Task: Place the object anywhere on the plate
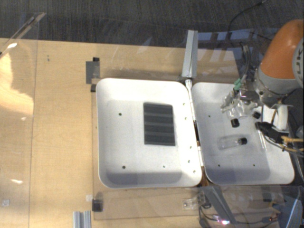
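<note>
I see the gripper [236,109] poised over the right bin [209,165], near its far side; I cannot tell how its jaws stand. The clear object [232,142] lies in that bin, nearer me than the gripper. The dark plate [159,124] sits mid-left bin [114,165].

No text, label, brand, number or sign can be read anywhere in the camera view. The dark ridged plate [159,124] in the left bin [109,141] bears only plain ribs, no lettering. The arm [285,56] shows bare orange and grey surfaces. A white part [281,116] beside the wrist may carry a marking, but it is too small and blurred to tell.
</note>
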You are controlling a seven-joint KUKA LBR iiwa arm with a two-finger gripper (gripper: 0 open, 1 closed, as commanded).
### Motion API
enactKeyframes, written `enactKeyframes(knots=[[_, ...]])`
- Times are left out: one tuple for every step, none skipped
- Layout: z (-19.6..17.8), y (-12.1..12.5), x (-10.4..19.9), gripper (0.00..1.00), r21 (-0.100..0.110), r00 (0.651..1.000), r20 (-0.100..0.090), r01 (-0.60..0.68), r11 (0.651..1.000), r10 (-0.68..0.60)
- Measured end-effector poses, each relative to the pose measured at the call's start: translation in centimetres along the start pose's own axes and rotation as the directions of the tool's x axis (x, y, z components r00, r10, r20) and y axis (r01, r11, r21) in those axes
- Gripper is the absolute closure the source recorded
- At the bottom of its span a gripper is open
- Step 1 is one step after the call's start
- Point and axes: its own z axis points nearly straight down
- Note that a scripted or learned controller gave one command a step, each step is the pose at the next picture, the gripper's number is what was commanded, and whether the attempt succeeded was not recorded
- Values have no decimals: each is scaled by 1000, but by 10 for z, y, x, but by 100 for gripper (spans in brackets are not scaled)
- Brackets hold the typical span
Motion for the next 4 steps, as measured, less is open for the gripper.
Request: enactKeyframes(knots=[[-38, 76, 77, 100, 1, 970, 0, -243, 970, 243], [19, 70, 143, 100, 5, 757, 3, -653, 757, 653], [9, 42, 194, 100, 5, 947, -1, -320, 947, 320], [76, 61, 261, 100, 6, 1000, -3, 29, 1000, -29]])
